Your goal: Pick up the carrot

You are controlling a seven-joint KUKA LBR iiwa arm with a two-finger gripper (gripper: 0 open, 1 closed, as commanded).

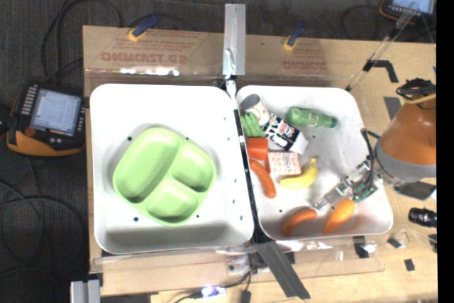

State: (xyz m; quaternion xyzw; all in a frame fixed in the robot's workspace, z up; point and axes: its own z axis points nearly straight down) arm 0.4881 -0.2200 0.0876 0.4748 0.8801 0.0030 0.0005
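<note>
The carrot (339,216) is a short orange tapered piece lying near the front right corner of the right bin (355,104). My gripper (347,192) hangs directly over the carrot's upper end, touching it or just above it. The grey arm with its orange band (411,133) reaches in from the right, over the bin's right wall. The wrist hides the gripper's tips.
In the right bin also lie an orange-red oval piece (299,220), a banana (301,176), a long red-orange vegetable (263,177), a red-and-white box (284,163), a cow-patterned carton (281,131) and a green bottle (311,118). The left bin (113,101) holds a green divided tray (164,173).
</note>
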